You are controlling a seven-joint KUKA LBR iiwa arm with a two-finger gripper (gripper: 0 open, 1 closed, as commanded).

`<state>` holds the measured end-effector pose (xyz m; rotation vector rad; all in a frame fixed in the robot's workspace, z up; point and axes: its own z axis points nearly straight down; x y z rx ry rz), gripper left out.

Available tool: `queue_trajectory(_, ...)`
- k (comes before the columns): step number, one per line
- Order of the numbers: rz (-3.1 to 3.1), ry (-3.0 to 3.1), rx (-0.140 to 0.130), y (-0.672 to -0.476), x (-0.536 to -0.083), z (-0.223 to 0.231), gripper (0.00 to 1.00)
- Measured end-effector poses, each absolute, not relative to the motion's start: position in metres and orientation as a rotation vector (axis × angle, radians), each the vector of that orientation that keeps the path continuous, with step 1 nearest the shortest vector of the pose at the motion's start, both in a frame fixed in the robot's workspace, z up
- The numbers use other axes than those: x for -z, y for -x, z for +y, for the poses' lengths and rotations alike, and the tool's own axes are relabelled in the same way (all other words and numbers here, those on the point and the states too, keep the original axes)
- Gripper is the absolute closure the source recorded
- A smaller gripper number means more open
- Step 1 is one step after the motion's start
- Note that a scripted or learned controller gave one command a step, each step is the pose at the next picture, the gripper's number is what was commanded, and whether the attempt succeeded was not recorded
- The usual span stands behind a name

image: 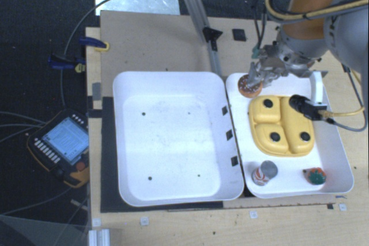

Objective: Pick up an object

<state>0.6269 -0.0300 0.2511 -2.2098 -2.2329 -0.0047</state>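
My gripper (255, 75) hangs over the far left corner of the right bin (345, 173). Directly under its tip lies a small round brown and pink object (249, 88), touching or nearly touching it; the view does not show whether it is gripped. A large yellow lumpy object with black dots (281, 125) fills the middle of that bin. Near the front wall sit a small red, grey and white round object (264, 173) and a small green and orange object (315, 176).
The left bin (124, 141) stands beside the right one, joined by black clips (229, 134). A grey pole (193, 0) slants across the back. A handheld pendant (62, 144) lies off the bench at the left.
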Motion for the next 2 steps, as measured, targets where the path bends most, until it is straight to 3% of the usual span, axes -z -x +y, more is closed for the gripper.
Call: queue_trajectory(2, -2.230, 2.209, 0.001, -0.588, -0.233, 0.065, 1.00)
